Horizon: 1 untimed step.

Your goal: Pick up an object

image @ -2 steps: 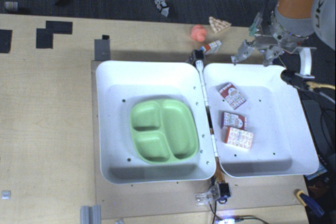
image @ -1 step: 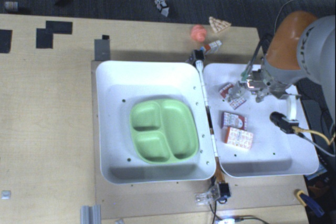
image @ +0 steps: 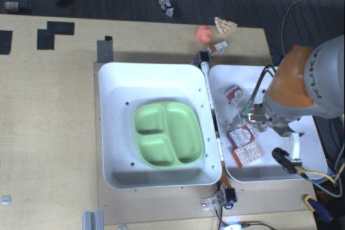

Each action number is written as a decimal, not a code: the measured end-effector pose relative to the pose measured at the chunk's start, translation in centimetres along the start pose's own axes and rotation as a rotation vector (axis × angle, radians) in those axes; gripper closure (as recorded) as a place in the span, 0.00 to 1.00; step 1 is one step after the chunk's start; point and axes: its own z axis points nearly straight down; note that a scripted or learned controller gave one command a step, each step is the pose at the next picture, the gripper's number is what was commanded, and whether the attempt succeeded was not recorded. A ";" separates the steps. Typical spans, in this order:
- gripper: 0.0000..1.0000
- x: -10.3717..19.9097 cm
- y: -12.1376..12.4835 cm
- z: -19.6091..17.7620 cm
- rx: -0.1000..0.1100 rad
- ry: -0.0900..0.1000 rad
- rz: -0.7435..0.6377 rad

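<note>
The gripper (image: 249,116) sits low in the right bin (image: 280,75); whether it is open or closed cannot be told. Just below it lie two red-and-white packets (image: 241,137) (image: 248,154), another (image: 235,95) just above; their print is unreadable. The left bin (image: 116,83) holds a green divided tray (image: 168,133).

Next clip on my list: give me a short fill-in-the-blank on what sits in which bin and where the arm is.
1. The green divided tray lies in the ____ bin.
2. The green tray has ____ compartments.
3. The small packets lie in the ____ bin, where the arm reaches.
4. The pink ball rests outside both bins, on the ____.

Missing words: left; three; right; bench
</note>
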 end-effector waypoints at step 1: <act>1.00 0.0 0.2 -1.2 -0.007 -0.001 -0.001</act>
